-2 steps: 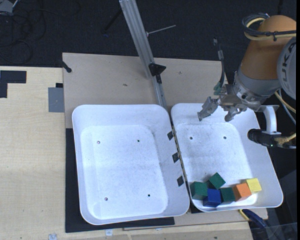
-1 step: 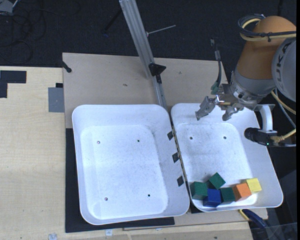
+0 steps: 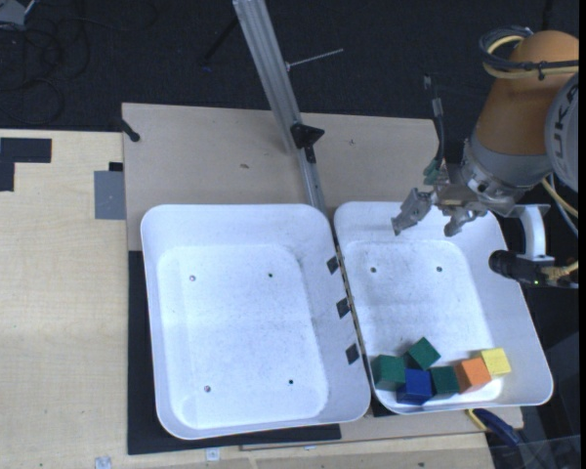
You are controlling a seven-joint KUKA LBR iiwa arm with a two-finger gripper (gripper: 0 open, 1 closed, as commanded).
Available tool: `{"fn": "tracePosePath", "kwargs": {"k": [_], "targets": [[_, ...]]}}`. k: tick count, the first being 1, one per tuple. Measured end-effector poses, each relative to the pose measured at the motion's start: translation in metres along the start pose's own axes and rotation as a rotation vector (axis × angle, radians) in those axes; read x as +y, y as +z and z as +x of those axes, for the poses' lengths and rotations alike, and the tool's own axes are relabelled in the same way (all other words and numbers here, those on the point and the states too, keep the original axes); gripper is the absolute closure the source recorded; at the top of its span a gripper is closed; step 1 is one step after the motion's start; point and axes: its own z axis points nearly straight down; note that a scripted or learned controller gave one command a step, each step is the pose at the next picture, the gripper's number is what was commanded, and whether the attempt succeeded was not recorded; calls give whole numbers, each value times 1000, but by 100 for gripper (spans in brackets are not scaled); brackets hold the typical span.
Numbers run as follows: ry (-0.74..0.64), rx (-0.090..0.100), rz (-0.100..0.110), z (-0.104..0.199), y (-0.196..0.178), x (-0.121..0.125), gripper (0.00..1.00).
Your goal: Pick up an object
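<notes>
While the arm (image 3: 527, 106) reaches in from the right, we see its gripper (image 3: 434, 217) hanging over the far end of the right bin (image 3: 439, 281), its 2 fingers spread apart with nothing between them. At the near end of that bin we count 6 blocks huddled together: 3 green blocks (image 3: 423, 352), a blue block (image 3: 416, 385), an orange block (image 3: 473, 371) and a yellow block (image 3: 495, 362), all well apart from the gripper. Beside it lies the left bin (image 3: 239, 316).
</notes>
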Motion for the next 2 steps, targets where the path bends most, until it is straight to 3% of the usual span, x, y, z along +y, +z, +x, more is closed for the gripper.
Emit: {"fn": "tracePosePath", "kwargs": {"k": [1,2], "targets": [[-1,1,0,2,-21,1,0],[-3,0,0,2,-18,4,0]]}}
